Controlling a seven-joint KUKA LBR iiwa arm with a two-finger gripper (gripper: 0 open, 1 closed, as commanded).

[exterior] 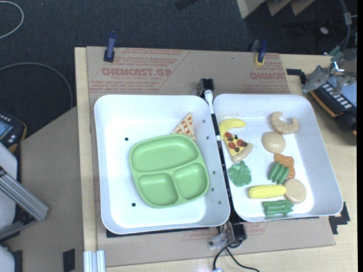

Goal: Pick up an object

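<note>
1. Two white bins [108, 152] are sitting side by side on the desk [85, 95].
2. Left bin is holding a green tray [167, 169], with a tan wedge [185, 126] lying just behind it near the divider.
3. Right bin [323, 169] is carrying the toy food: banana [231, 124] and pizza slice [237, 146] sitting by its left wall, a leafy green [239, 174] below them, corn [266, 191] near the front, and a carrot [282, 166] in the middle.
4. Tool [317, 79] is hanging off past the right bin's far right corner, well apart from the food. Can't tell if it's open or closed.
</note>
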